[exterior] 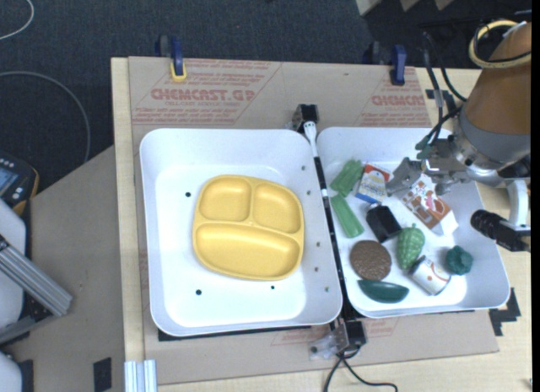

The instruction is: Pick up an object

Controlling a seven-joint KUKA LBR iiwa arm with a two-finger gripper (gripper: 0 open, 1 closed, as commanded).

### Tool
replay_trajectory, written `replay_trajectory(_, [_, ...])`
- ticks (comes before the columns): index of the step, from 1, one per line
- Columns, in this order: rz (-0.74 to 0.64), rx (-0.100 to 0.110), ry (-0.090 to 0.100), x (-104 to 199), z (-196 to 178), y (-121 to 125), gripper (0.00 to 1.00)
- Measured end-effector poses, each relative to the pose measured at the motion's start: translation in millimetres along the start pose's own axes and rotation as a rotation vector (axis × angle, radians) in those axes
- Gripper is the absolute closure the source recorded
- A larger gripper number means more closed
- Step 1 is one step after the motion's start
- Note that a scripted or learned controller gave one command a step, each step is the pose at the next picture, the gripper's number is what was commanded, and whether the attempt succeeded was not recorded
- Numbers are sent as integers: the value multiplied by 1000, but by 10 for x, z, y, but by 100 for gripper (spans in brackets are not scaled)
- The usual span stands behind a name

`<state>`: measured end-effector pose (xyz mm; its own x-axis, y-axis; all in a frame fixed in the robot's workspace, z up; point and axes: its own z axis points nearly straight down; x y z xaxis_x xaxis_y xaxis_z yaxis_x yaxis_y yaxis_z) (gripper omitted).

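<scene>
My gripper (420,171) hangs over the back right part of the right bin (485,293), under the grey and orange arm that comes in from the right. It sits just above a red and white packet (429,206) and beside a small white packet (372,185). Around them lie two light green pieces (347,177) (345,216), a black block (382,222), a brown disc (370,259), a bumpy green piece (410,245), a dark green piece (384,290), a white and red cup (431,276) and a teal lump (458,259).
The left bin (169,179) holds a yellow divided plate (249,226) near its middle. A black ridge (325,205) separates the two bins. Blue clamps (176,55) (398,63) grip the cardboard sheet at the back edge.
</scene>
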<state>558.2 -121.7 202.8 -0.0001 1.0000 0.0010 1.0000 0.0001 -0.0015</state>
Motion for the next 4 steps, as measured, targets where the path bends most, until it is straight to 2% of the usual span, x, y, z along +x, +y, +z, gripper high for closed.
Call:
replay_trajectory(1, [6, 3, 3, -116, 1210, -776, 0])
replay_trajectory(2, [2, -13, -4, -124, 1039, -719, 100])
replay_trajectory(3, [3, -15, -5, -124, 944, -718, 100])
replay_trajectory(4, [-8, -10, 0, 484, 137, -698, 100])
